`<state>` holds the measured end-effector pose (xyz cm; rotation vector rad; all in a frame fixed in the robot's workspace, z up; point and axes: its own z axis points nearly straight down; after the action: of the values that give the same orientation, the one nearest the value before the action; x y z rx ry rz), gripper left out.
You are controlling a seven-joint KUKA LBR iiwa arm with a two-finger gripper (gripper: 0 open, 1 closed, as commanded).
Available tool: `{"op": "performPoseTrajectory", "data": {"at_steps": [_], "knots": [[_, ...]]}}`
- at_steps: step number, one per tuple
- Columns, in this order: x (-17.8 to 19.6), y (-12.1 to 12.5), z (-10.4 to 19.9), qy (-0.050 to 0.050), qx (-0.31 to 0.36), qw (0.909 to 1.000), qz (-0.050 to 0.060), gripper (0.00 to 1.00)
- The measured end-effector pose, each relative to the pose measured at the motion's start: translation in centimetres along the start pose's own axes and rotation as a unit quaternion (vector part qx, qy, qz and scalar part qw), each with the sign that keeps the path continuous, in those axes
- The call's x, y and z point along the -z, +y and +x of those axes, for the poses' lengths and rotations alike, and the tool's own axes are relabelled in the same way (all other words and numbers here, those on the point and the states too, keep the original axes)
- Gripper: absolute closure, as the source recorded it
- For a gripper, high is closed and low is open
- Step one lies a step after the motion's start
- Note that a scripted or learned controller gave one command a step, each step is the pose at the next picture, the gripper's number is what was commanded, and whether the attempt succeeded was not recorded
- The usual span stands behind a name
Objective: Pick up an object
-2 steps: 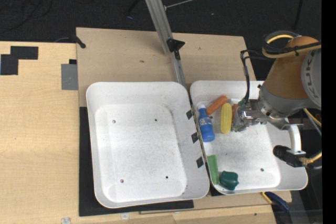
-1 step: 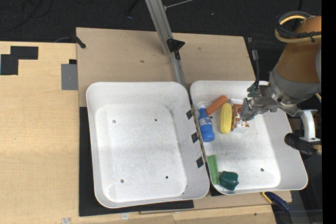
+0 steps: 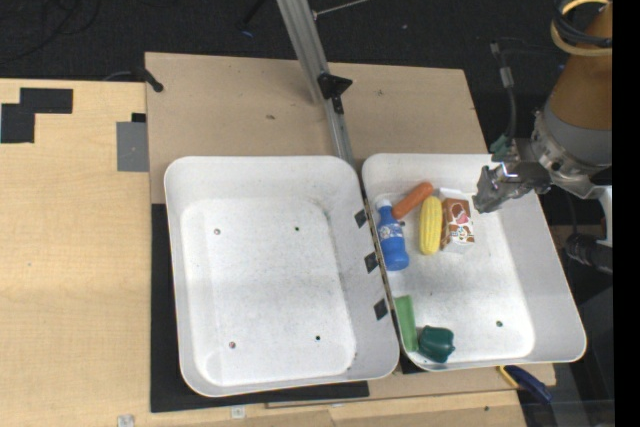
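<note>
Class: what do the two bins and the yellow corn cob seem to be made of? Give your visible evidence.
Bins: probably moulded plastic; uniform white, rounded corners, soft sheen. Corn cob: likely a plastic toy; even, saturated yellow with a smooth look, though its fine texture is too small to see.

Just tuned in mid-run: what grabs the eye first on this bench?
The bright cluster in the right bin: a yellow corn cob, an orange carrot, a blue bottle and a small snack packet. The gripper hangs beside the packet, at the bin's upper right. A dark green object lies by the near rim.
</note>
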<state>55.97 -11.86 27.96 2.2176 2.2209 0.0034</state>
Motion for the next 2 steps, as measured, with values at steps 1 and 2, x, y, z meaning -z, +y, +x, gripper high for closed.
{"op": "performPoseTrajectory", "data": {"at_steps": [1,2], "knots": [[-1.8,-0.8,4.9,0.002,0.001,1.0000,0.004,1.00],[-2.1,-1.9,9.4,0.001,0.001,1.0000,0.004,1.00]]}}
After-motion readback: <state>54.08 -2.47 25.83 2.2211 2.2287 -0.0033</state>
